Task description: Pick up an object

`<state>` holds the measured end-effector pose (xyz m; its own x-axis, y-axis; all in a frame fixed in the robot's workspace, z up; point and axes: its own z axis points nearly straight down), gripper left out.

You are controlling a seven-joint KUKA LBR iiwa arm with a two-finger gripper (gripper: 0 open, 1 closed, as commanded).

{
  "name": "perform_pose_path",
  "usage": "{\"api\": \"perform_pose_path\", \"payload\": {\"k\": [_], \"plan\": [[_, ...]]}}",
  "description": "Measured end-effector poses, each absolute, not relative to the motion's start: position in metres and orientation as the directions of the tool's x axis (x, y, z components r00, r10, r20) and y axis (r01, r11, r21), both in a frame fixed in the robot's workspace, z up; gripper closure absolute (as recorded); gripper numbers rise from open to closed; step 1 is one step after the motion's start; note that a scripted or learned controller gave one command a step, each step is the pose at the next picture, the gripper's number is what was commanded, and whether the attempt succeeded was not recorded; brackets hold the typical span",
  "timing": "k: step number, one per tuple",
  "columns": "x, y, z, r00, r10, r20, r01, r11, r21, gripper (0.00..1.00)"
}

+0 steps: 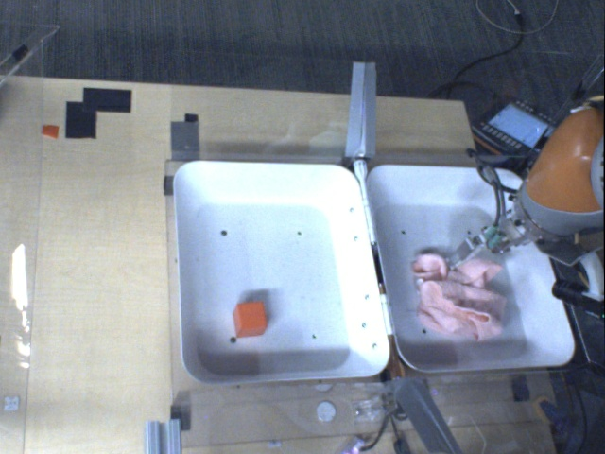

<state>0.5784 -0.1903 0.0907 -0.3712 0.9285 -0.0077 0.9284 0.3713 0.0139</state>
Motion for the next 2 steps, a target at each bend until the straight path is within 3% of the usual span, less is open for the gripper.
{"api": "perform_pose_path", "payload": {"k": [1,2], "plan": [[0.545,-0.12,0.091,-0.5,0.866,-0.009,0.866,0.5,0.015,0.0],[0.55,-0.12,0.105,-0.499,0.866,-0.017,0.866,0.499,0.026,1.0]]}}
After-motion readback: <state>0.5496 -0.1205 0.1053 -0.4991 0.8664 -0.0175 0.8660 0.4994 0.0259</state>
